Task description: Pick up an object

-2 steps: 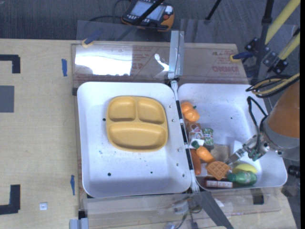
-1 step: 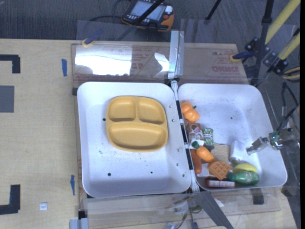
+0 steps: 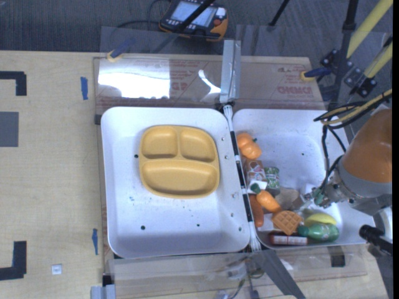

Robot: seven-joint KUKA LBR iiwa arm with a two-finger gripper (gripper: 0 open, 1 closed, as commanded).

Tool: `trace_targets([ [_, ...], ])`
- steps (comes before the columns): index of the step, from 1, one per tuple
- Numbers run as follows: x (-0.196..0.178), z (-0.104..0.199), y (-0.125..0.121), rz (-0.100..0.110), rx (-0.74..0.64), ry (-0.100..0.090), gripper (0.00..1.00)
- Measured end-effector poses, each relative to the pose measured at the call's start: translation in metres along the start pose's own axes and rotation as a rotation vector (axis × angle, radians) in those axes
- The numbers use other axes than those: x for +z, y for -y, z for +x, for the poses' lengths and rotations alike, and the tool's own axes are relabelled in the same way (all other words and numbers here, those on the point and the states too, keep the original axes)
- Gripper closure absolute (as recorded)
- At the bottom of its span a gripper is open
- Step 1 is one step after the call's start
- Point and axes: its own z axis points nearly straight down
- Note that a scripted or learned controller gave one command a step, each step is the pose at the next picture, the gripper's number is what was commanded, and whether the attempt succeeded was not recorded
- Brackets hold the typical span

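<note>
We see the arm's gripper low over the right bin, close to the toy food piled at the bin's near edge. We cannot tell how its jaws stand or if it has anything. Just below the gripper lie a yellow banana and a green toy. A waffle sits beside them. A yellow divided plate rests in the left bin.
</note>
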Motion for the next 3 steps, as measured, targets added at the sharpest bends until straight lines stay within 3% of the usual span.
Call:
trace_targets([
  [1, -0.001, 0.026, -0.053, -0.006, -0.117, 0.002, 0.00],
  [2, -0.013, 0.023, -0.055, -0.013, -0.115, 0.009, 1.00],
  [3, -0.101, 0.069, -0.102, 0.007, -0.104, -0.006, 1.00],
])
